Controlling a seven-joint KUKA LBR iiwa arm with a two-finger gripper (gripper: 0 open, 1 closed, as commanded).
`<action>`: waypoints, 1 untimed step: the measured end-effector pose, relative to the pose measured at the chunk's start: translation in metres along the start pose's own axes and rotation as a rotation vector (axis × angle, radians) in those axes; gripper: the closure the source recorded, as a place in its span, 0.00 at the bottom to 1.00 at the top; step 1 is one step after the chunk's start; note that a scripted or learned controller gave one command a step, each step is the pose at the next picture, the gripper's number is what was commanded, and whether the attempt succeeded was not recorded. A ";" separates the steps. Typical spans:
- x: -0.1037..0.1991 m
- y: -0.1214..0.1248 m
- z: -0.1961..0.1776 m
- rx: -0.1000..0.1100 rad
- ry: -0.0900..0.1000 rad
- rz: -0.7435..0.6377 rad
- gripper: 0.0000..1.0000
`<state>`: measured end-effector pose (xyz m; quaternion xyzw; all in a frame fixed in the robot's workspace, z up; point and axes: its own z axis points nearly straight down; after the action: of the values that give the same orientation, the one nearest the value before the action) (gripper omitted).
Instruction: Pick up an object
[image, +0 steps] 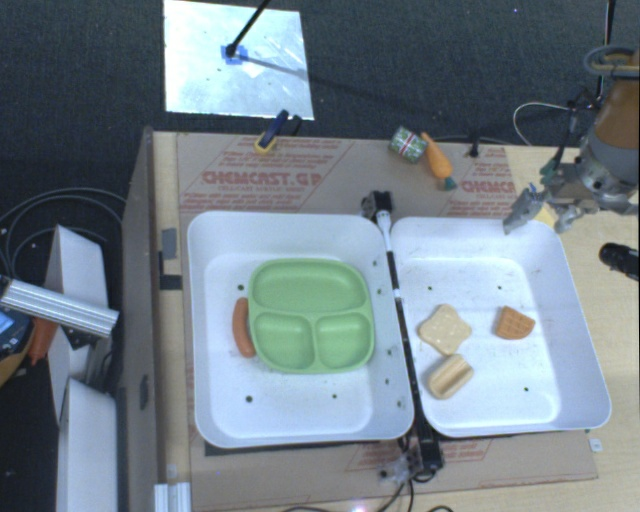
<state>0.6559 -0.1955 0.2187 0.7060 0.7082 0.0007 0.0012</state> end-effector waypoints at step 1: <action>0.014 -0.043 0.081 0.002 0.001 0.001 0.00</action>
<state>0.6133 -0.1819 0.1373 0.7064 0.7078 0.0002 0.0000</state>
